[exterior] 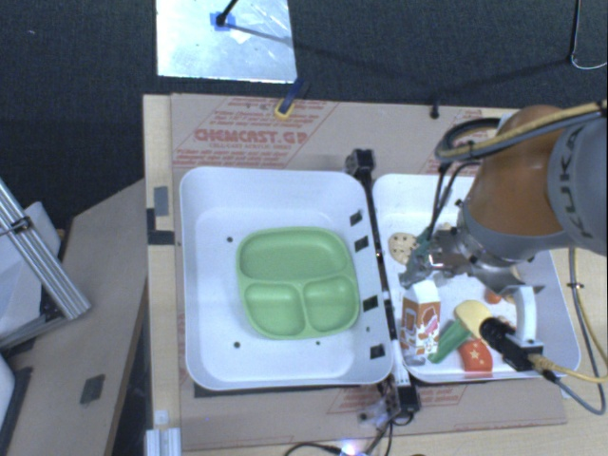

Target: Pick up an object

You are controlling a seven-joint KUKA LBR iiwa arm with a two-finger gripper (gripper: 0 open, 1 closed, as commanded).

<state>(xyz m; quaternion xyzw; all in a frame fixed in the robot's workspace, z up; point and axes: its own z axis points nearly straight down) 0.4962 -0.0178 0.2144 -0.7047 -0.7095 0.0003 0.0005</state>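
Observation:
In the right bin [418, 198] lie a small carton [419, 323] with a white and orange front, a cookie [401, 246], a yellow banana-like piece [470, 313], a green piece [449, 341] and a red piece [476, 354]. My gripper [427, 259] hangs low over the right bin's left half, just above the carton and to the right of the cookie. The arm's orange and grey wrist covers much of the bin's middle.
The left bin [204, 255] holds a green divided plate [294, 281]. A black divider with clips [372, 255] runs between the bins. A shiny sheet [226, 27] lies behind the bench. Cables [560, 369] trail by the right bin's front right corner.

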